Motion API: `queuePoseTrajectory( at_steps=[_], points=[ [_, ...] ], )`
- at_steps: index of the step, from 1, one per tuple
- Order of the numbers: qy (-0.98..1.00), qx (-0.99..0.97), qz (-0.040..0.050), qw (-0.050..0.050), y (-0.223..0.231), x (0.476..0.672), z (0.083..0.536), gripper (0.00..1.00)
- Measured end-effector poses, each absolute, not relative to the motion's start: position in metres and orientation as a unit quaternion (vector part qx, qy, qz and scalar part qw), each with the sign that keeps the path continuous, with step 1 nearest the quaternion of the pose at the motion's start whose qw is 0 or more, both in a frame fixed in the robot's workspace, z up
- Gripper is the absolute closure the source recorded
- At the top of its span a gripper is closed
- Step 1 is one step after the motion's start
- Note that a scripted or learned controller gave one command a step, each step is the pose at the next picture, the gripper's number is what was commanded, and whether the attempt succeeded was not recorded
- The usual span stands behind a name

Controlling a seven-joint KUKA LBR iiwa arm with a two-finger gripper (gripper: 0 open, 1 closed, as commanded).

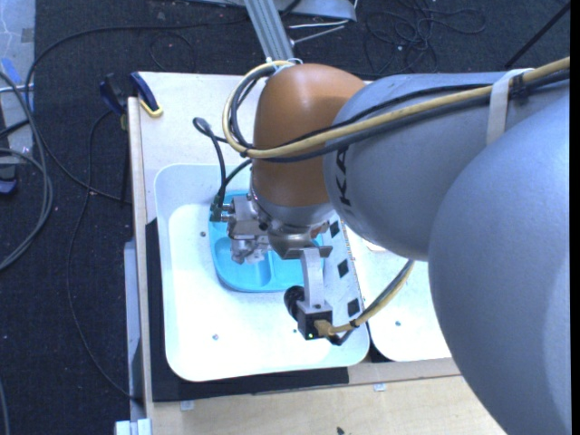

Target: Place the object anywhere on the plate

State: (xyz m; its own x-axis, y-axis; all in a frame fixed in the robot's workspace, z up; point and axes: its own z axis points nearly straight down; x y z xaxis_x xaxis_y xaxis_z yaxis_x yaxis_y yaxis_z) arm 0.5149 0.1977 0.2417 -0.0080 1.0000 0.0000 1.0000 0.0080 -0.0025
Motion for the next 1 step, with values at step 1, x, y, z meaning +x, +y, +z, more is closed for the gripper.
queuePoseTrajectory(
  at_steps=[1],
  points=[
    [-0.708,-0.706,0.0007,0.0,0.1948,0.5156,0.2426,0.0]
  ],
)
